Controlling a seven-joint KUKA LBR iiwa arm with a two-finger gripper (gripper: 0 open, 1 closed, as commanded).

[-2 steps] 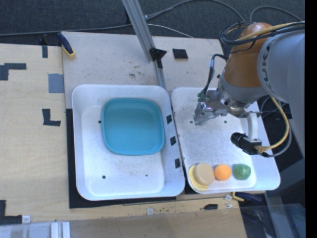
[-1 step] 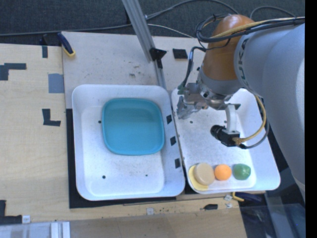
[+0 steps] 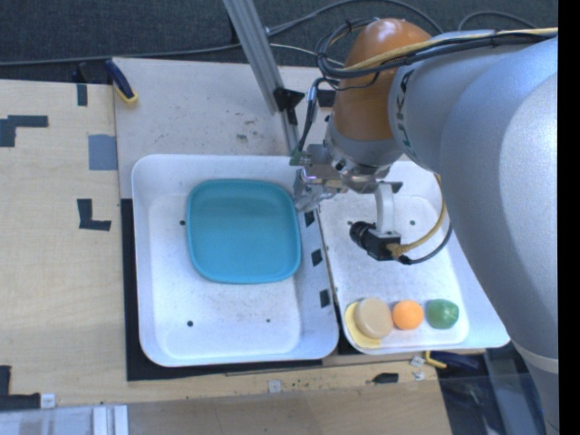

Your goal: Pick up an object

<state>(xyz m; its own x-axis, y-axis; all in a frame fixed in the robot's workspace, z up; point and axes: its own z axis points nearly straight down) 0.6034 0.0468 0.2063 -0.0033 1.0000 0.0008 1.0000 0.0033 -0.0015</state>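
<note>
Three small round objects (image 3: 406, 315) sit at the right bin's (image 3: 426, 216) near edge, toward me from my hand (image 3: 313, 184); its state I cannot tell.

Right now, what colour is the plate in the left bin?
Teal blue, plain with no pattern; the plate shows in the camera view.

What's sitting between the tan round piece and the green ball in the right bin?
In the camera view, an orange ball lies between the tan round piece and the green ball, all in a row.
</note>
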